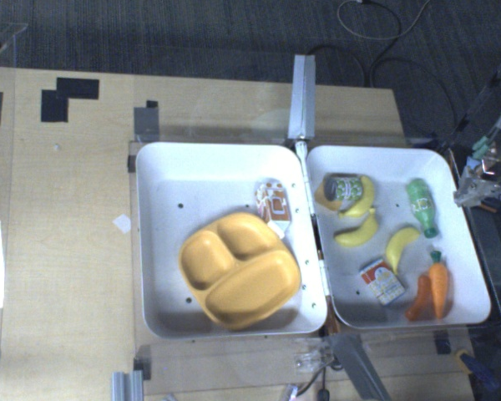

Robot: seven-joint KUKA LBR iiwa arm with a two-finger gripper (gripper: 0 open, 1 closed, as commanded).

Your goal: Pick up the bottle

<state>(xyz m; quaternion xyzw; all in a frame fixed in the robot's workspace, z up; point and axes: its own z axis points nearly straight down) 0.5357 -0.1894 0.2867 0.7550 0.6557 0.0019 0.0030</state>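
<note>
The green bottle (421, 207) lies on its side in the right bin (463, 249), near that bin's far right corner, with its cap end pointing toward the near side. A grey metal part that looks like my gripper (483, 182) sits just outside the right bin's right rim. It is level with the bottle, about a bottle's length to its right, and touches nothing in the bin.
The right bin also holds a can on a yellow item (346, 192), two bananas (357, 232) (398, 247), a small carton (382, 281) and an orange carrot (434, 289). In the left bin (163, 224) are a yellow divided plate (239, 267) and a small packet (273, 200).
</note>
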